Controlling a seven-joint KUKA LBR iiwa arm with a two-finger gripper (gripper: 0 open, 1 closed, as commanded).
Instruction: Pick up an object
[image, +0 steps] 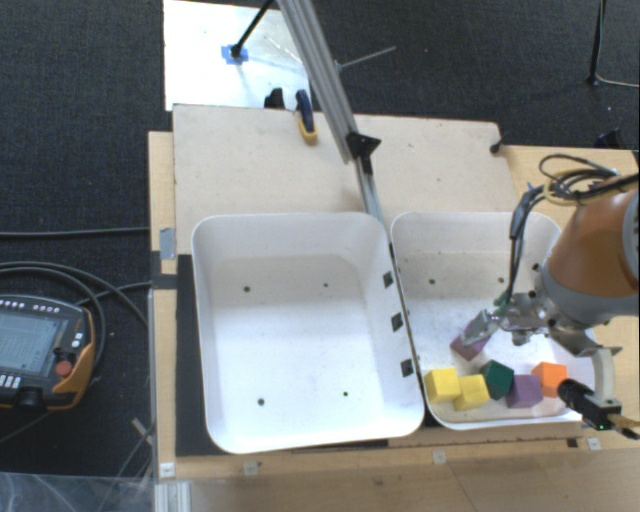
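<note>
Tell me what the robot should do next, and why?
Probably lower the pincer a little onto the mauve block and close. The pincer hangs right at that block in the right bin, and nothing shows between its fingers yet. The yellow blocks, green block, purple block and orange block lie further toward the near rim.

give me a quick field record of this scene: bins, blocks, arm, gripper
left bin: white, shallow, no blocks seen in it
right bin: white, holds the blocks
blocks: two yellow cubes and, green block, purple block, orange block, mauve block
block layout: clustered along the right bin's near edge
arm: reaches in from the right, over the right bin
gripper: low, at the mauve block; grasp unclear
</note>
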